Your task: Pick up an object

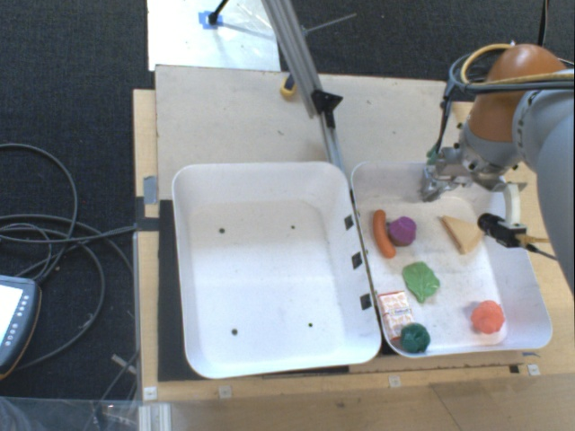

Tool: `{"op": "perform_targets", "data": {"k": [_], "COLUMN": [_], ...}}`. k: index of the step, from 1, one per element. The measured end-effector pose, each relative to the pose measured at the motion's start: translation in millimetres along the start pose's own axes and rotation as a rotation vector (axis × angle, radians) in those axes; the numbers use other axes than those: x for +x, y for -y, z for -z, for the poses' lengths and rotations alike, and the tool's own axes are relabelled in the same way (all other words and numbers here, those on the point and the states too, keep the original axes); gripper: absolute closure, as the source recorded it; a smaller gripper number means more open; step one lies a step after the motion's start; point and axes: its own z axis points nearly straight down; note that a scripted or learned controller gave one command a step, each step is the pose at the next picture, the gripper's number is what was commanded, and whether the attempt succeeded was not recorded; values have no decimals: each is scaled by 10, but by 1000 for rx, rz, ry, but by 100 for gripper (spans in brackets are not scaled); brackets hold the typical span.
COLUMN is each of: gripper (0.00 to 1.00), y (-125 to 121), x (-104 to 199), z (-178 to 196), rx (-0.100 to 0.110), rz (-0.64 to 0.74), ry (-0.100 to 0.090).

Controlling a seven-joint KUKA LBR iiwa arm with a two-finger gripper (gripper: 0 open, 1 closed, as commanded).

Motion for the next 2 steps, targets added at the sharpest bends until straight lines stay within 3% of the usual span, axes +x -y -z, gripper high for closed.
{"op": "perform_targets", "data": {"k": [2], "gripper": [100], "y": [-80], "x": [-44], "z": [1296], "rx": [-5], "rz": [-4], "ry": [1]}}
